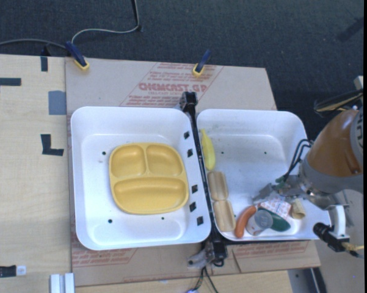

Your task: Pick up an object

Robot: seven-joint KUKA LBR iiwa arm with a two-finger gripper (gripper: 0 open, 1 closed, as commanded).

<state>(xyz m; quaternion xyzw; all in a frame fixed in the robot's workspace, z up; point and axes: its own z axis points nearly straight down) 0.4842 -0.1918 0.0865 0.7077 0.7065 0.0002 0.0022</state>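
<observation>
Orange sausage [245,221] lies at the right bin's [250,118] near wall, long axis slanting up-right, beside a grey can [259,222], a green piece [281,224] and two bread rolls [220,199]. Over that clutter sits the tool [279,187]; its grip I cannot tell. Left bin [85,163] holds a yellow tray [149,178].

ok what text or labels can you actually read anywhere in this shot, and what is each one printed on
"CHEMCAST G.P" in red on the brown cardboard sheet under the bins; the smaller red lines below it are too blurred to read.
The red-and-white packet in the right bin bears print too small to read.
Nothing else is legible.
</observation>
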